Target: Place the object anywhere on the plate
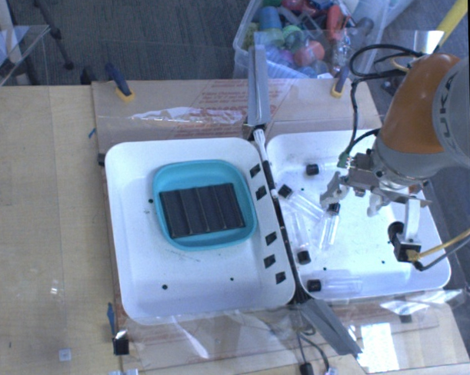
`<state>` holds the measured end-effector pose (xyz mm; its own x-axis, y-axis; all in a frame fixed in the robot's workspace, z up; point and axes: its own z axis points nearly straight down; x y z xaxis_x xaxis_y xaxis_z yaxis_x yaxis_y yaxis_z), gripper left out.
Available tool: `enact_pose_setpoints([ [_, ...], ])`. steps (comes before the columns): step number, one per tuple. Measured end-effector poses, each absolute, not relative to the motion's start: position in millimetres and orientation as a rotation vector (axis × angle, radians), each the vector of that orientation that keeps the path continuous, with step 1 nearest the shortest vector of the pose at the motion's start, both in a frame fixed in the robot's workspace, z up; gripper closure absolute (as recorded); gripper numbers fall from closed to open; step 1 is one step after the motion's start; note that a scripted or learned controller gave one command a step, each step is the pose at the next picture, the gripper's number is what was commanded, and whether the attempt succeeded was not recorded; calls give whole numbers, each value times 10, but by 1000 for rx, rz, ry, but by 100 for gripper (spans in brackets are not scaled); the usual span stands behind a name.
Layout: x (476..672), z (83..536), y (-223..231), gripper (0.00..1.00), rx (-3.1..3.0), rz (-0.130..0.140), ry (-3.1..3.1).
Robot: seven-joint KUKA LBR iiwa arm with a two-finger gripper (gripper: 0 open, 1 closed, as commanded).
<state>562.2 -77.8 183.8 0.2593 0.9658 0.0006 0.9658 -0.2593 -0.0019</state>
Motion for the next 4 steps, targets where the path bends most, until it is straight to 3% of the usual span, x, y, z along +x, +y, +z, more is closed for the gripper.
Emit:
enact_pose_setpoints([
  [1, 5489, 2444, -1367, 0, -2528, 2, -1864],
  [2, 5581, 3190, -2065, 0, -2621, 1, -1734],
  [3, 5766, 4277, -2136, 0, -2643, 0, -1701],
  [4, 6413, 3145, -1945, 0, -2707, 6, -1587],
])
